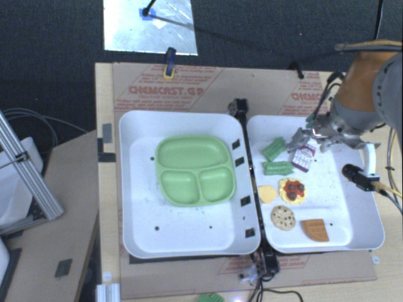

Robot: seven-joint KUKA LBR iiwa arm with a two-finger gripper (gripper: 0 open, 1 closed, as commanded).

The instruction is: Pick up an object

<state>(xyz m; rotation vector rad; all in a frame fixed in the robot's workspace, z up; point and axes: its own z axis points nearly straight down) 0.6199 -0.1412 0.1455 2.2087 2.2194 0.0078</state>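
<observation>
Fingers (301, 141) of the gripper (306, 145) point down and to the left over the right bin (371, 231), set a little apart, and a small purple-and-white packet (304, 156) sits right at their tips. Whether the packet is pinched between them or only lies under them, I cannot tell from this slant.

Just left of the packet lie two green pieces, an upper green piece (273, 148) tilted toward the fingertips and a lower green piece (278, 167) lying flatter. Below the packet rests a small round pizza (292, 190) with red topping, and a pale yellow chip (267, 194) lies just beside it on the left. Nearer the front edge are a chocolate-chip cookie (283, 217) and, to its right, an orange cracker (315, 229), close together but apart.

Behind the fingers the grey wrist rises to the arm (371, 74), with its orange band near the frame's right side.

Across the divider, the left bin (135, 231) carries a green sectioned plate (194, 169), with one long compartment at the back and two smaller ones in front. Both bins rest on a cardboard sheet (170, 87) printed in red.
</observation>
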